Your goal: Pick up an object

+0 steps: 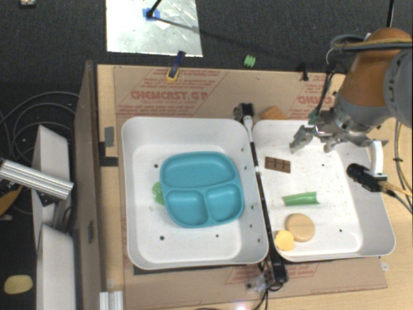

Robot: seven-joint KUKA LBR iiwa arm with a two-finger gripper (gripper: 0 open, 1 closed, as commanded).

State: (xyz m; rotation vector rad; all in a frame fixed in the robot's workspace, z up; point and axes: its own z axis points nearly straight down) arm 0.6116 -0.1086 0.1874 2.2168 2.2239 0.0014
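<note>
Chocolate bar [278, 165] lay untouched mid-frame in the right bin [374, 237], just below my end effector [315, 139], whose fingers were spread apart and held nothing; I judged the whole pickup still remained.

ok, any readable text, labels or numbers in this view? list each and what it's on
"CHEMCAST GP": red print on the brown protective sheet behind the left bin, reversed and upside down; reading uncertain.
Same red print repeats on the sheet above the right bin, partly behind the arm; too cut off to read.
Smaller red lines near the logos: too blurred to read.
Chocolate bar, blue tray: no legible markings.
</note>
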